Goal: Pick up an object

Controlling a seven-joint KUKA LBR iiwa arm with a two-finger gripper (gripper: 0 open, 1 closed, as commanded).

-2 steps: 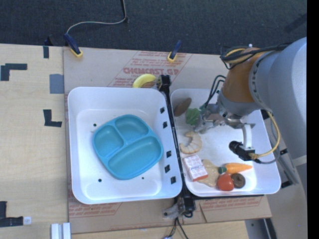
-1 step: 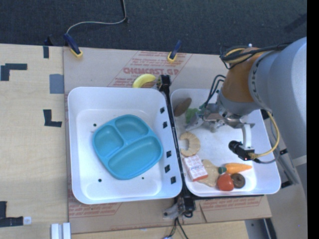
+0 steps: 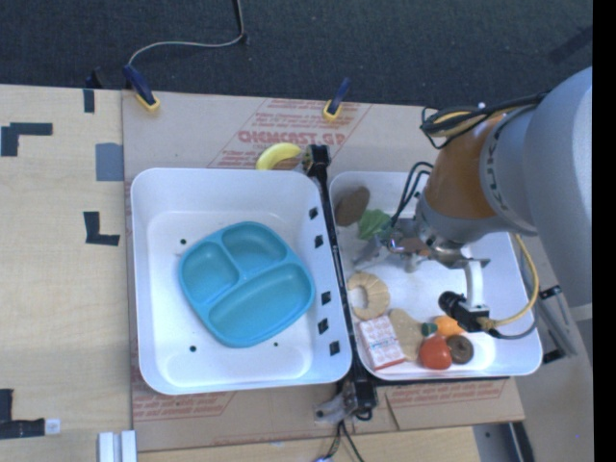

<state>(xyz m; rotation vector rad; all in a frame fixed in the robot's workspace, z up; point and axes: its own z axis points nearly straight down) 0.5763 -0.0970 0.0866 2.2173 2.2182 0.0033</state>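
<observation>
The arm (image 3: 500,171) reaches in from the right and hangs over the right bin (image 3: 510,258), its tool (image 3: 399,245) low near the bin's upper middle; whether the tool is spread or pressed together cannot be told. The right bin holds 1 brown oval piece (image 3: 352,201) at its upper left, long axis running roughly up and down, 1 green leafy piece (image 3: 374,224) just below it and beside the tool, 1 tan ring (image 3: 368,295), 1 red-and-white box (image 3: 382,343) with its long axis slanting from upper left to lower right, 1 red tomato (image 3: 435,353), 1 small orange piece (image 3: 448,326) and 1 dark round piece (image 3: 461,349). The left bin (image 3: 154,287) holds 1 blue plate (image 3: 247,283) with 3 compartments, lying tilted. On the surface (image 3: 58,258), 1 yellow banana (image 3: 279,155) lies just above the left bin's top edge
</observation>
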